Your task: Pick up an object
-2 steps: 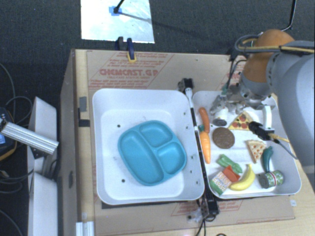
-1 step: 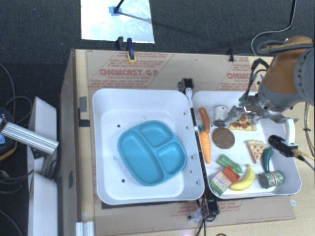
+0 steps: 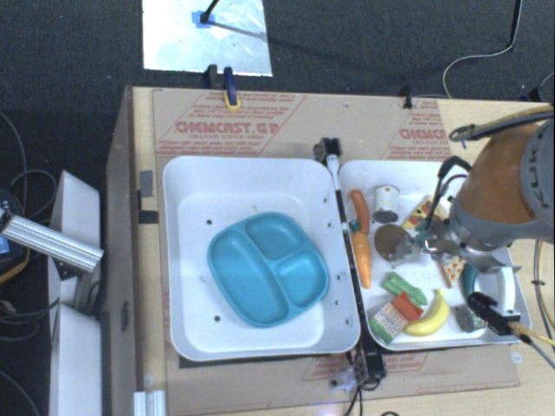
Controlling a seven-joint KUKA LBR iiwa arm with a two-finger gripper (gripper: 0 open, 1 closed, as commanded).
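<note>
The right white bin (image 3: 434, 173) holds several toy foods. Two orange carrots (image 3: 358, 208) (image 3: 362, 259) lie along its left wall. A white cup (image 3: 386, 199) stands near the back, with a dark brown round piece (image 3: 392, 243) in front of it. Toward the front lie a green piece (image 3: 406, 286), a red piece (image 3: 406, 306), a yellow banana (image 3: 431, 316) and a pizza slice (image 3: 452, 271). My gripper (image 3: 427, 241) hangs low over the bin's middle, just right of the brown piece. The wrist covers what lies under it.
The left white bin (image 3: 195, 189) holds a blue divided plate (image 3: 267, 269). A black divider (image 3: 345, 232) runs between the bins. A small packet (image 3: 388, 323) lies at the right bin's front left corner, and a grey piece (image 3: 466, 319) sits near its front right.
</note>
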